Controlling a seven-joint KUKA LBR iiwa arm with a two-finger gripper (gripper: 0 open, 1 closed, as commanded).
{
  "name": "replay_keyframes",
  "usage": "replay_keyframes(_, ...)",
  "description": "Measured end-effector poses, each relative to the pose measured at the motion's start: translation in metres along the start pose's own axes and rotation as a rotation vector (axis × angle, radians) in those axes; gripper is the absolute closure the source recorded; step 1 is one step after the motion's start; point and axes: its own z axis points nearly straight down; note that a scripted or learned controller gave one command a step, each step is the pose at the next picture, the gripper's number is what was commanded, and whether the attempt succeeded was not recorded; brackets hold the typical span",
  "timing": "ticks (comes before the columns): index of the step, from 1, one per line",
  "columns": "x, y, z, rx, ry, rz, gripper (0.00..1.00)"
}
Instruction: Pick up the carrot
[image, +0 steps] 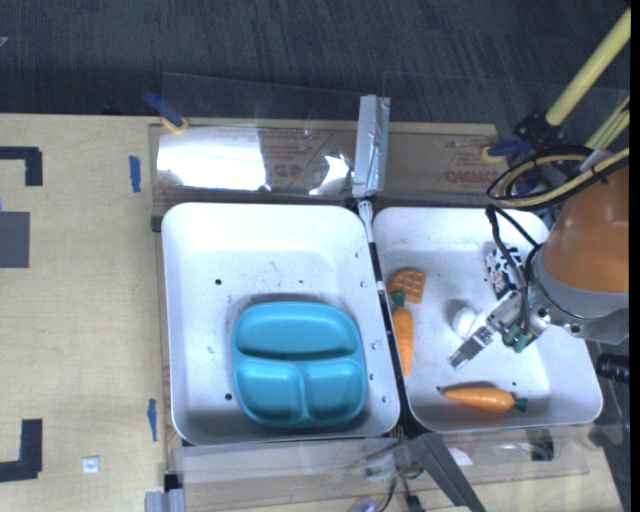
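Two carrots lie in the right bin (570, 395). One carrot (403, 340) lies lengthwise along the bin's left wall, with its green end up. The other carrot (482, 398) lies crosswise near the front wall, its green end pointing right. My gripper (478, 345) hangs over the middle of the right bin, angled down to the left. It sits above and apart from the front carrot and to the right of the wall-side carrot. Nothing shows in its grasp.
An orange waffle-like piece (407, 285) rests above the wall-side carrot. A small white object (465, 320) lies just left of the gripper. The left bin (190, 260) holds a blue divided tray (298, 362). Cables (520, 175) hang at the upper right.
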Motion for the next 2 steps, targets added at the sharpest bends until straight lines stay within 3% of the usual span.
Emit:
replay_keyframes(1, -0.011, -0.006, 0.102, -0.005, -0.004, -0.129, 0.00)
replay_keyframes(2, -0.012, -0.004, 0.090, -0.011, -0.009, -0.129, 1.00)
